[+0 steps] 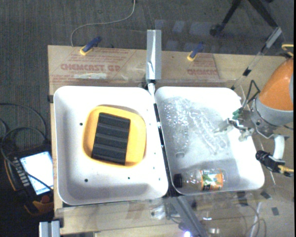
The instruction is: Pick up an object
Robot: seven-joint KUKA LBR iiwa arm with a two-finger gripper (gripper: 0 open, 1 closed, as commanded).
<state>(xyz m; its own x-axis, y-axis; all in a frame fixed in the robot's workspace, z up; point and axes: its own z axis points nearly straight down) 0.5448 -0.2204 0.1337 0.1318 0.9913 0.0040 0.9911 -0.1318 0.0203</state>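
A clear plastic bottle (pixel 203 178) with an orange label lies on its side along the near wall of the right bin (pixel 246 179). Crumpled clear plastic wrap (pixel 192 125) covers much of that bin's floor. In the left bin (pixel 69 181) rests a yellow rounded block (pixel 138 132) with a black ribbed pad (pixel 111 138) on top. My gripper (pixel 238 125) hangs at the right bin's right rim, above the edge of the clear wrap, with nothing seen in it. The orange-banded wrist (pixel 278 93) stands behind it.
A metal divider post (pixel 153 58) rises between the bins at the back. Two blue-and-yellow clamps (pixel 90 45) hold the brown board behind the bins. Cables and a small screen (pixel 34 169) lie on the floor to the left.
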